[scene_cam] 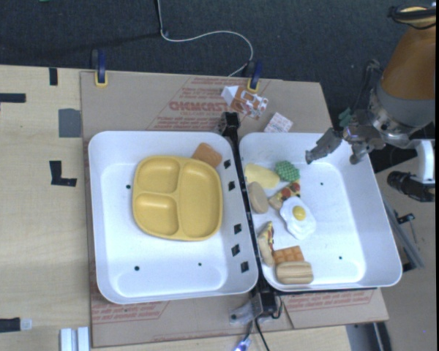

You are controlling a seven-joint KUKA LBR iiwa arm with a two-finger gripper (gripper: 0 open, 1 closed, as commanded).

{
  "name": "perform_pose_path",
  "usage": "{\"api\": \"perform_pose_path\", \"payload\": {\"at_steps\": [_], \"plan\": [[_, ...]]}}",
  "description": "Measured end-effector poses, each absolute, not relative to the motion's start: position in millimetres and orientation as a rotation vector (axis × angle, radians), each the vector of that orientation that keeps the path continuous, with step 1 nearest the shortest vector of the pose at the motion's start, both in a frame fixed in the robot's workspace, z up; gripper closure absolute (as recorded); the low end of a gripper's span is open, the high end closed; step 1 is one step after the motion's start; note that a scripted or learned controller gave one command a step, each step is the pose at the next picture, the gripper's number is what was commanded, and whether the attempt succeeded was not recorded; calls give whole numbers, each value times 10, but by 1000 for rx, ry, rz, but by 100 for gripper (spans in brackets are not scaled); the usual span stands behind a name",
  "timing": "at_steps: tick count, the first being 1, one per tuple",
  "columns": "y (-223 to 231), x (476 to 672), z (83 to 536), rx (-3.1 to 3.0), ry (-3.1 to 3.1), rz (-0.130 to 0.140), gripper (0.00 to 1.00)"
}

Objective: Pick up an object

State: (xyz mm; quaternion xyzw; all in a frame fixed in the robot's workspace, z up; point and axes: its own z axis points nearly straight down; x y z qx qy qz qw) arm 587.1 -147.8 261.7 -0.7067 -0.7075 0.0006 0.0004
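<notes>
My gripper (pixel 334 156) hangs over the far right part of the right bin (pixel 351 218), its fingers spread open with nothing between them. Toy foods lie along that bin's left side, to the gripper's left and nearer the front: a green piece (pixel 286 170), a pale yellow piece (pixel 260 175), a beige lump (pixel 257 197), a fried egg (pixel 299 218), a waffle (pixel 287 254) and a bread roll (pixel 293 272). In the left bin (pixel 110 196) rests a yellow divided plate (pixel 178 197), with a brown piece (pixel 206 154) at its far edge.
Black clips (pixel 237 218) run down the seam between the bins. Paper tags (pixel 246 102) and a white cable (pixel 205 35) lie behind the bins on the cardboard. Blue-yellow clamps (pixel 100 73) hold the cardboard's back edge. Bare white floor shows in the right bin's right half.
</notes>
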Motion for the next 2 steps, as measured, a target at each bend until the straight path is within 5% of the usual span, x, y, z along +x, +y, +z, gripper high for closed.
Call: {"api": "perform_pose_path", "payload": {"at_steps": [2], "plan": [[-1325,6366,807,-2219,-2225,4,0]]}}
